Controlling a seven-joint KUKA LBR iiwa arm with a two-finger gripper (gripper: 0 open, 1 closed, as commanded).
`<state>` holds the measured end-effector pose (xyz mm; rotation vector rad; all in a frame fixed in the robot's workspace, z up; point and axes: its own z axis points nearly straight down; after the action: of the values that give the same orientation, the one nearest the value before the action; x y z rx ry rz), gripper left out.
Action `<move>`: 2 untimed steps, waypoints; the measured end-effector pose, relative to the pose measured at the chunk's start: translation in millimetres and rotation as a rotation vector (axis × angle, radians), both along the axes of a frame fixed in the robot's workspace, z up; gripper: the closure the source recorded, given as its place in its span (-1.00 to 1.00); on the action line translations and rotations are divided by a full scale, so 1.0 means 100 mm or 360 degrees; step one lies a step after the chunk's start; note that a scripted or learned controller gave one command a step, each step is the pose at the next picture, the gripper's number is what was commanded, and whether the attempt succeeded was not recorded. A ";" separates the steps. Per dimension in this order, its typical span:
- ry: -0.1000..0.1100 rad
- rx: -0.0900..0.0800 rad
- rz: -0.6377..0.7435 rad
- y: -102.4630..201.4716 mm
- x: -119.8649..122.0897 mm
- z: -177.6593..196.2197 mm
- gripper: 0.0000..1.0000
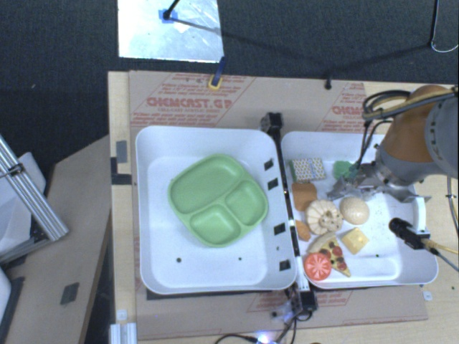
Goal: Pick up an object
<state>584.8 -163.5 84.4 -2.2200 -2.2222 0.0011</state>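
We see the claw (344, 186) low in the right bin (409, 274); whether it is released or clenched we cannot tell. The egg (354, 210) lies just below it, crowded by the garlic (324, 217) and cheese wedge (354, 241); a descent may nudge neighbours or slip off the rounded egg.

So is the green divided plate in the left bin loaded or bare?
Bare: all three compartments of the green plate show only green, nothing on it.

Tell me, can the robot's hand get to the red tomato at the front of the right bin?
Probably yes. The tomato lies uncovered at the near edge of the right bin, with nothing on top. The hand is above the same bin, farther back. The pizza slice touches the tomato, so it might get bumped.
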 end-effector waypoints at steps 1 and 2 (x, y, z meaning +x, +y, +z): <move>-0.0008 -0.0002 -0.0001 -0.01 0.01 0.13 1.00; -0.0013 -0.0003 0.0000 -0.08 0.06 0.75 1.00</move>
<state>590.4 -171.8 159.9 -2.2253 -2.2274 -0.0057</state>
